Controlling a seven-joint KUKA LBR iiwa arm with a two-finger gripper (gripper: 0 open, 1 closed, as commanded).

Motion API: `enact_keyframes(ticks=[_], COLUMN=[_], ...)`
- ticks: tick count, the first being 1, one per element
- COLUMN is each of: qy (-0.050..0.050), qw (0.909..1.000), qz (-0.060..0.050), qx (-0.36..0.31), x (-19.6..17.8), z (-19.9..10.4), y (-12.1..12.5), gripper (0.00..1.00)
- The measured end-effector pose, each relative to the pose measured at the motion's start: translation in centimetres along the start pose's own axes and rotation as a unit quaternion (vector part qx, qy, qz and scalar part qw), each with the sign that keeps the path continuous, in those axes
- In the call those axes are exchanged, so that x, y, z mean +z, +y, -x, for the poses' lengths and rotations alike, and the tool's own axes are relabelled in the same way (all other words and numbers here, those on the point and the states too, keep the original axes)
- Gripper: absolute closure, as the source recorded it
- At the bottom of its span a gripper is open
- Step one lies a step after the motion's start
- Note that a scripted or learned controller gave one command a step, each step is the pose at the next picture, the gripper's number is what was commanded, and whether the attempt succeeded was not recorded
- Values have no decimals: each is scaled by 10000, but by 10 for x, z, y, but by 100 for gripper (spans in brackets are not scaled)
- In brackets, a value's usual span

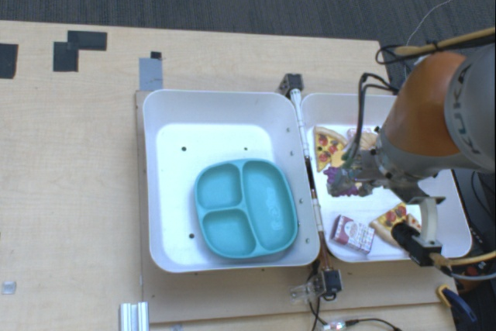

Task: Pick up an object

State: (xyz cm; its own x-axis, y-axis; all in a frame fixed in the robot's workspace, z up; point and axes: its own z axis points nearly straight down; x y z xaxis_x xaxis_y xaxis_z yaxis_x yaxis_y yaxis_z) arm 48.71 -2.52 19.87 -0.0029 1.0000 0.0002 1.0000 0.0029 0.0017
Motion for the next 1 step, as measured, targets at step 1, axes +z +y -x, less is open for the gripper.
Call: enact_keyframes(ticks=[1], qy=[3], qw=[10000], qz=[7], qx=[-16], x=[-6], z=[-13], y=[1], gripper=[100])
